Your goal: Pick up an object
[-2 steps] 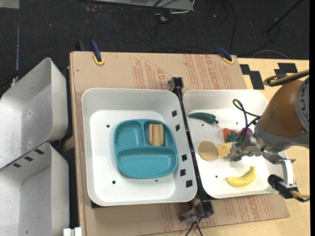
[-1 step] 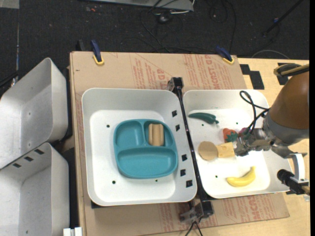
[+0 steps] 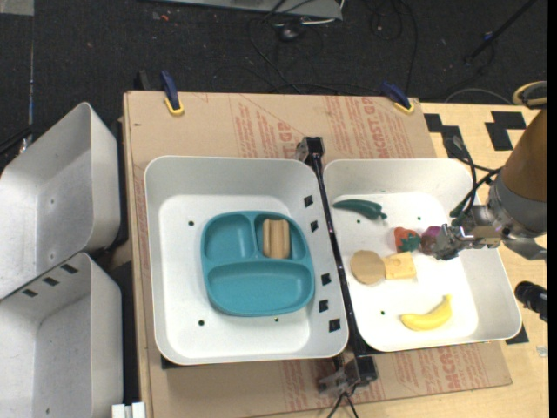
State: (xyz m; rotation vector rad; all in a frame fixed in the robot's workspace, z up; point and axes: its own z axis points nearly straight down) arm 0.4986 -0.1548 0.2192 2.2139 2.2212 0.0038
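From the camera above the bench, the arm [image 3: 525, 177] comes in from the right edge, and its gripper [image 3: 446, 242] sits low over the right bin [image 3: 496, 299], near that bin's right wall. How the jaws stand cannot be told — the fingers are a dark, small cluster, and no gap or grasp can be made out.

Just to the left of the jaws, very close or touching, lies a small purple object [image 3: 432, 232]. Immediately left of that is a red object [image 3: 406, 238] with a bit of green on it. A little further left and slightly toward the near edge is a yellow cheese-like wedge [image 3: 401, 266], which touches a round tan cookie-like disc [image 3: 368, 267] on its own left. Well left of the jaws and toward the far wall lies a dark green pepper-like piece [image 3: 359, 206]. Toward the near wall, below and slightly left of the jaws, a yellow banana [image 3: 426, 315] lies apart from the rest.

Far to the left of the jaws, across the divider, the left bin [image 3: 174, 320] holds a teal compartment tray [image 3: 252, 281] — a tan bread-like roll [image 3: 276, 239] lies in its upper right compartment.
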